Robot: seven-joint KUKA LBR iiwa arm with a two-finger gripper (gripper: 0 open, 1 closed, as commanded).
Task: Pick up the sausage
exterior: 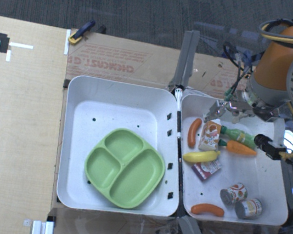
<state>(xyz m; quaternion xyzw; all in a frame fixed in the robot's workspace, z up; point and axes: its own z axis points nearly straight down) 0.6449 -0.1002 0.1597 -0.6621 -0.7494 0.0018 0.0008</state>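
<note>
From my seat the pick hasn't started: the sausage (194, 133) lies untouched in the right bin (277, 219), at its upper left by the wall, and a second one (208, 209) lies near the bottom edge. The gripper (214, 111) hovers just above and right of the first, fingers slightly apart, nothing between them

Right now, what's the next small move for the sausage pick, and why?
Probably shift the tool slightly toward the left bin and lower it over the upright sausage. The tool sits near the right bin's far end, just beside that sausage's top, with nothing visibly held. A second sausage lies farther off at the near edge, so the upright one looks closer.
</note>
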